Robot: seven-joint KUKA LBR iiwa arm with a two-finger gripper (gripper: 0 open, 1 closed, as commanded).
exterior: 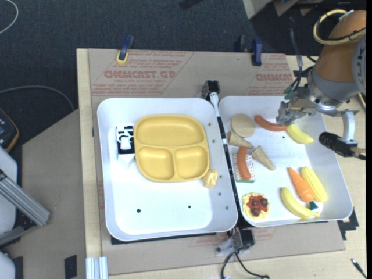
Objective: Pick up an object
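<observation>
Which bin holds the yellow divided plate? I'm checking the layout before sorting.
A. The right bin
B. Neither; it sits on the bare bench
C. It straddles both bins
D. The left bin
D: the yellow divided plate lies wholly inside the left bin, while the right bin holds the toy food.

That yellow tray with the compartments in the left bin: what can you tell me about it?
The yellow tray is a rounded, plastic-looking divided plate: one long compartment across the far side and two smaller ones on the near side. It lies flat in the left bin, toward its far half. A small black-and-white item sits against its left edge, and a pale yellow piece touches its near right corner.
</observation>
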